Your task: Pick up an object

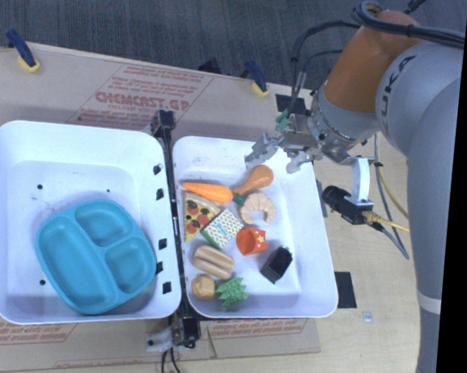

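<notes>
Camera view: I see my arm reaching in from three o'clock, orange band up, wrist bent down over the right bin's (318,254) twelve o'clock rim. The gripper (281,152) hangs with its fingers spread apart, gripping nothing, just above the drumstick (259,177). The cardboard (79,95) under the bins reads "CHEMCAST GP" in red.

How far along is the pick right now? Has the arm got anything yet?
Done: the arm has reached over the right bin, and its tool hangs above the far edge, near the chicken drumstick. In hand: nothing shows between its fingers, which look spread. Left: descend, grasp and lift. The carrot, shrimp and other toys all lie in the bin.
</notes>
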{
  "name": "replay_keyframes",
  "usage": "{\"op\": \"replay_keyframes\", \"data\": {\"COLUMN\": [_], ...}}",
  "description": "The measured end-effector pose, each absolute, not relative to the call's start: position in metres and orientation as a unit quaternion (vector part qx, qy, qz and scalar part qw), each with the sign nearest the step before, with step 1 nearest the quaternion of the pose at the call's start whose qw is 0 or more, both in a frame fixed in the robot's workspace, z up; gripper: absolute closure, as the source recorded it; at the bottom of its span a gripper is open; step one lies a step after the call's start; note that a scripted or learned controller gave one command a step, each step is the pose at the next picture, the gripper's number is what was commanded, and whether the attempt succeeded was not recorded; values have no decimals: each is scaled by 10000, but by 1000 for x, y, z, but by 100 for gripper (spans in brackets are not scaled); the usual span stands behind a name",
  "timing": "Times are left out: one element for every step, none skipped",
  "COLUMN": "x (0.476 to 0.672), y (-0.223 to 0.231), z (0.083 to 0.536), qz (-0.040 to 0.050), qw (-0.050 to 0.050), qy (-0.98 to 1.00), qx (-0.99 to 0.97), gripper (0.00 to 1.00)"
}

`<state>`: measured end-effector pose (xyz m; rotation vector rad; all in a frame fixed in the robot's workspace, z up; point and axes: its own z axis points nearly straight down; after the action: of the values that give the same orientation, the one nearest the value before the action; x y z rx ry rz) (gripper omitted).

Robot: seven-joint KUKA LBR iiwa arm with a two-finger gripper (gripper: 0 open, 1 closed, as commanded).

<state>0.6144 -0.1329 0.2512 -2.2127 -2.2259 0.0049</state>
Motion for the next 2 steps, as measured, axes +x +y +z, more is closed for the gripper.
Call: {"op": "replay_keyframes", "data": {"x": [647, 634], "y": [-118, -193], "z": [92, 92], "qz": [24, 8], "qw": [28, 3], "qy": [-7192, -8041], "qx": [-6948, -5944], "gripper": [0, 0]}}
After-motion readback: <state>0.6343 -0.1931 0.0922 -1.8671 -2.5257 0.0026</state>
